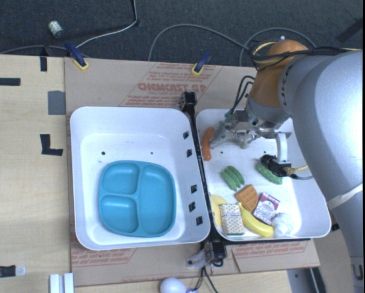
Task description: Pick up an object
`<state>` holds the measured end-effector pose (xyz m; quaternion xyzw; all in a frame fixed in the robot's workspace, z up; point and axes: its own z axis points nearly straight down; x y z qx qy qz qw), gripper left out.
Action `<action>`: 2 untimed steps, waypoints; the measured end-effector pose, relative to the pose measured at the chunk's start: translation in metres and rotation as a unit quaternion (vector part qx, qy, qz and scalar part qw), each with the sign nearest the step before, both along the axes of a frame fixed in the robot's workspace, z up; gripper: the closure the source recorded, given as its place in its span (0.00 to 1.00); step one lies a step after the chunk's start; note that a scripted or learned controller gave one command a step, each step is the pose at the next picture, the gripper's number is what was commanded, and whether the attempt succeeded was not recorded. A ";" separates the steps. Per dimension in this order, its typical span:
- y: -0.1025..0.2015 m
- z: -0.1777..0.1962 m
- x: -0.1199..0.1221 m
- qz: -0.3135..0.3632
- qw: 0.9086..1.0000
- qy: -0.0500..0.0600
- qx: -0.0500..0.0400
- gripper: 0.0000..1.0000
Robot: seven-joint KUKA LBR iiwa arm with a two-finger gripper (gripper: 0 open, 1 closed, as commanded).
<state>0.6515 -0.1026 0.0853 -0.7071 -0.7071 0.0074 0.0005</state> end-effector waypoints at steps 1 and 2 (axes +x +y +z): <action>0.028 0.100 -0.058 0.001 1.000 -0.006 0.005 0.00; 0.009 0.043 -0.103 0.000 1.000 -0.004 0.005 0.00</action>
